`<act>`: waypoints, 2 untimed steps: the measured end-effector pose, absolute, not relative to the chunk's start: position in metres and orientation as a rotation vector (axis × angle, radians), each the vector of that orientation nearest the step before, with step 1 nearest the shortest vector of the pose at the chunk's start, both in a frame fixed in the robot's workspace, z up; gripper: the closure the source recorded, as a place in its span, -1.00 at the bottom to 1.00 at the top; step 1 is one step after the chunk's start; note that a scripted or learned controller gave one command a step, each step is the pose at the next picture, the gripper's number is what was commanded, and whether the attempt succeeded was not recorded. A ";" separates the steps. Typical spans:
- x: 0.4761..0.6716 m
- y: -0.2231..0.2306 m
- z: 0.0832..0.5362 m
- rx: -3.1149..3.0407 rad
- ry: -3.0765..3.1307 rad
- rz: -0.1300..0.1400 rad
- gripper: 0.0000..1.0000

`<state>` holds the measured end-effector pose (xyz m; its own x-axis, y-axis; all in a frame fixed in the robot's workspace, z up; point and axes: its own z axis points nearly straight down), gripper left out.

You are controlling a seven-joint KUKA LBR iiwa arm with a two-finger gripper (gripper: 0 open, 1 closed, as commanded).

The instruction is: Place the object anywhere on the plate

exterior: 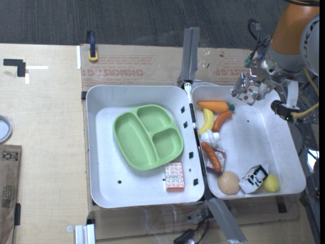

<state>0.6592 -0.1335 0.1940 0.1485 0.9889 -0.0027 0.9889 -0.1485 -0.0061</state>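
Above the metallic gripper (247, 89), the arm (294, 32) is grey with an orange band; black cables trail beside it.

Pale wooden bench (40, 136), dark grey carpet floor (127, 9) behind, brown cardboard sheet (137, 67), even lighting.

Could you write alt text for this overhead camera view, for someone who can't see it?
A green three-compartment plastic plate sits in the left white bin beside a small orange carton. The grey-and-orange robot arm's pincer hovers at the right white bin's far edge.
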 end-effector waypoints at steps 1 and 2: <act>0.635 -0.047 0.194 -2.192 -2.244 0.009 1.00; 0.587 0.018 0.188 -2.006 -2.411 0.009 1.00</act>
<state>0.5868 0.0176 0.1877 -0.1822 0.9833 0.0001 0.9832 0.1822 -0.0078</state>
